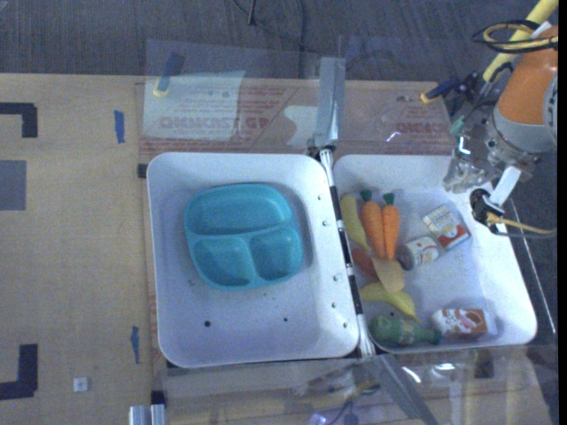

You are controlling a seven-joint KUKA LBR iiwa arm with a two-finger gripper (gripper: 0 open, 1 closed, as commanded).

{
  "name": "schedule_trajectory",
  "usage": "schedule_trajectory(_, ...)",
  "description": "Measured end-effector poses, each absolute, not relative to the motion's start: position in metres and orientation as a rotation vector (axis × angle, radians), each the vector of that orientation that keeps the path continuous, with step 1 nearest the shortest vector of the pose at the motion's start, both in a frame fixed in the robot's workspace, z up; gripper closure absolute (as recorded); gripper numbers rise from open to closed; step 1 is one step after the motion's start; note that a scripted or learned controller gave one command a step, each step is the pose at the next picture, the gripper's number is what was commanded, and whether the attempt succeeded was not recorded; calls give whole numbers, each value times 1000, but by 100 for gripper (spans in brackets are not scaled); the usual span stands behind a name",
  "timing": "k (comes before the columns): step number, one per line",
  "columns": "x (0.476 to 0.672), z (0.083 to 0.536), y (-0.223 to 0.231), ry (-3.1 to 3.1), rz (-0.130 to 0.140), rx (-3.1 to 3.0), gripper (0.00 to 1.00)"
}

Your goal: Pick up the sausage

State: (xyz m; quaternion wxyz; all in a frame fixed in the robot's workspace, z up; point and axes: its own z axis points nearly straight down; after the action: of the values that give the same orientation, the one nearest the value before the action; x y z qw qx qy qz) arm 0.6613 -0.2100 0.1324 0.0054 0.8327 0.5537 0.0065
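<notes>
Above the right bin's (pixel 521 283) far right corner, the arm points down; whether its gripper (pixel 476 182) is apart or together cannot be told. The reddish sausage (pixel 360 260) lies mostly hidden beneath the carrots (pixel 381 228), so its axis is unclear.

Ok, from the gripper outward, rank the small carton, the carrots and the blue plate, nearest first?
From the gripper, at the right bin's upper right:
1. Small carton, right bin, just below-left of it.
2. Carrots, right bin's left side.
3. Blue plate, left bin, farthest.
</notes>
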Motion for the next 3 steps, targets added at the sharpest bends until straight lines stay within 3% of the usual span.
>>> schedule_trajectory(1,668,315,-122,2258,4,2179,100)
schedule_trajectory(2,667,284,-169,2455,2,1956,100)
schedule_trajectory(3,667,125,-152,2465,4,1942,100)
